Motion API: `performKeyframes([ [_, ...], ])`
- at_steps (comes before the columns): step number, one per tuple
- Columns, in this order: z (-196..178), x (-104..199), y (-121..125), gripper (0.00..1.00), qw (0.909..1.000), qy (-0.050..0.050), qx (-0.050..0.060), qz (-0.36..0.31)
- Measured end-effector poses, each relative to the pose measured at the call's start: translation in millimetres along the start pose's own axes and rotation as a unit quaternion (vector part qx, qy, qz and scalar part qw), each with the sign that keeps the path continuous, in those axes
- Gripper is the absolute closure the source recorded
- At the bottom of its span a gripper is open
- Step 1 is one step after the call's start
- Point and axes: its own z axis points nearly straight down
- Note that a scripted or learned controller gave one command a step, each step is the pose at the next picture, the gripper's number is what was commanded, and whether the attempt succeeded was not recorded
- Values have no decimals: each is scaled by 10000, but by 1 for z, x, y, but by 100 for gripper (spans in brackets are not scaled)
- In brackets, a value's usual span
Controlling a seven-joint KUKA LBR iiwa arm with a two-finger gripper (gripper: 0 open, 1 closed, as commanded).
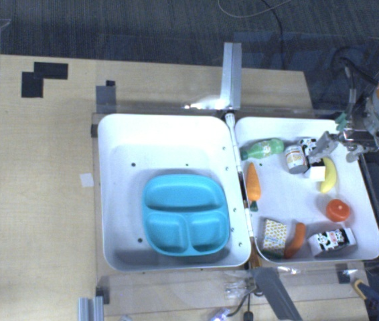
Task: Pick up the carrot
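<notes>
Pale wooden bench (pixel 42 199) under both bins, dark carpet beyond its far edge, black cable looped on the carpet (pixel 256 5). Black square markings (pixel 42 77) near the bench's far left corner.

Left bin (pixel 119 139): holds one blue divided tray (pixel 186 214), three compartments, set toward the near right corner.

Right bin (pixel 370 236): carrot (pixel 252 184) lying lengthwise just beside the left wall, close to the divider between the bins, apart from the gripper. Green bottle (pixel 262 148) on its side near the far left corner, just beyond the carrot's far end. Small jar (pixel 296 159) with a printed label, too small to read. Patterned packet (pixel 275 234) near the near edge, touching a reddish sausage-shaped item (pixel 296 239). Yellow banana (pixel 329 175) near the middle right, a white block (pixel 317 173) touching it. Orange round fruit (pixel 337 210) toward the right wall. Black-and-white carton (pixel 330 241) at the near right corner, print unreadable.

Gripper (pixel 325 146) over the far right area, above the jar and banana; finger state cannot be told, nothing seen held.
</notes>
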Motion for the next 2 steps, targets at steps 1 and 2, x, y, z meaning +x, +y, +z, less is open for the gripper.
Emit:
performKeyframes([
  [1, 150, 44, -29, 0, 10000, 3, 10, 87],
  [2, 168, 58, -61, 0, 9898, -29, -99, -1422],
])
